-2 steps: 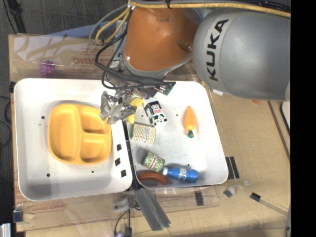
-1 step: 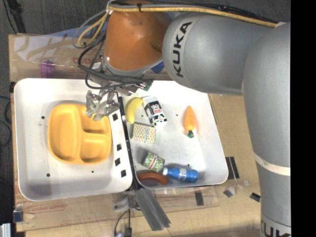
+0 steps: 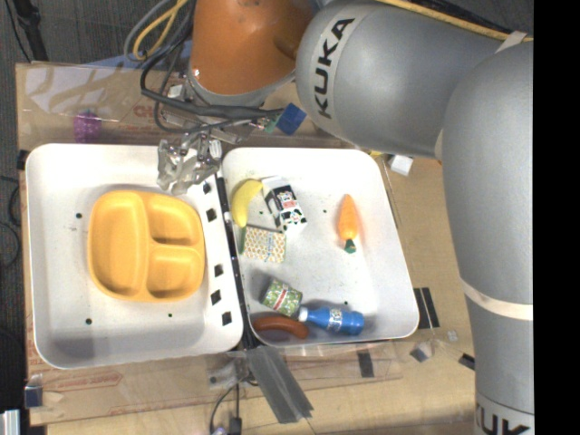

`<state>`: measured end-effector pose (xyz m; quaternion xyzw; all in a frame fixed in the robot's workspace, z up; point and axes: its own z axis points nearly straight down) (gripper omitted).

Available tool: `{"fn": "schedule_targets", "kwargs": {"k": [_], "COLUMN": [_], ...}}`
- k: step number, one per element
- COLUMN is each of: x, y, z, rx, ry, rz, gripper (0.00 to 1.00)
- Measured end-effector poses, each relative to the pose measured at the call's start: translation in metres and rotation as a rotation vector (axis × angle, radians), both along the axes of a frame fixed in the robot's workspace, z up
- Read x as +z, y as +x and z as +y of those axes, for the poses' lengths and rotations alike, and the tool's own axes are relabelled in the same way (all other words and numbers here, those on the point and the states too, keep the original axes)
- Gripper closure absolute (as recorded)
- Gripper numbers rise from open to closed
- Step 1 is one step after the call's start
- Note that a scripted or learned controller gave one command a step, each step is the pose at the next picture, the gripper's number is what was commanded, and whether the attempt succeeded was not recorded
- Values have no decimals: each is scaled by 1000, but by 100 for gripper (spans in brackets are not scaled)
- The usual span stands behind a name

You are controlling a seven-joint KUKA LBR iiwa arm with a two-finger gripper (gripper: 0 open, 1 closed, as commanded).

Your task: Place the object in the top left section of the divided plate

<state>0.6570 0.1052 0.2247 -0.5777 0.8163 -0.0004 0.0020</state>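
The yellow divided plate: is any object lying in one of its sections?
No, the yellow divided plate in the left bin has all three sections bare.

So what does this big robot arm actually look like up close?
It's a thick arm of rounded, smooth grey segments with KUKA in dark letters. A wide orange band sits above the wrist, yellow and dark cables loop beside it, and a small silvery metal claw hangs below.
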Motion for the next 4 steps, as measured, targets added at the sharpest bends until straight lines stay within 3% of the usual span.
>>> {"fn": "schedule_targets", "kwargs": {"k": [1,2,3,4], "x": [15,57,25,9], "y": [-98,-24,-36,-15], "z": [-13,6,-58,1], "rx": [-26,137,509,995], "ry": [-1,0,-1,-1], "rz": [3,1,7,3], "gripper": [100,100,100,100]}}
